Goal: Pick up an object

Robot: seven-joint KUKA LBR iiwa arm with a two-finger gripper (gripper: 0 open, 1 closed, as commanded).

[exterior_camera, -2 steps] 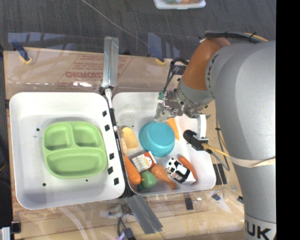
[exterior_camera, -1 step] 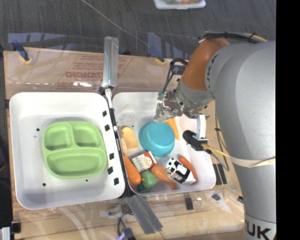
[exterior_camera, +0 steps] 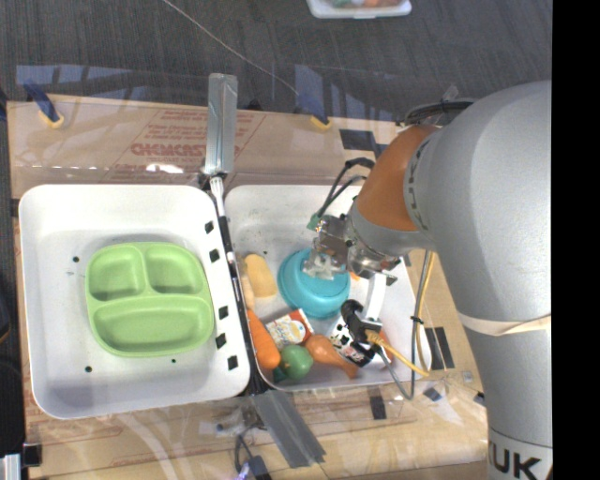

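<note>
Gripper [exterior_camera: 327,260] hangs over blue bowl [exterior_camera: 314,286] in rt bin [exterior_camera: 281,202]; fingers' state can't be told; green divided plate [exterior_camera: 147,298] sits in lt bin [exterior_camera: 56,211].

The right bin [exterior_camera: 281,202] is largely covered by the arm [exterior_camera: 469,206], so its right wall is hidden. The pincer [exterior_camera: 328,258] is seen from above over the blue bowl [exterior_camera: 305,291], and its fingertips cannot be made out. A white tray [exterior_camera: 361,7] is cut off by the top edge. The print on the small carton [exterior_camera: 289,329] is too small to be read.
</note>
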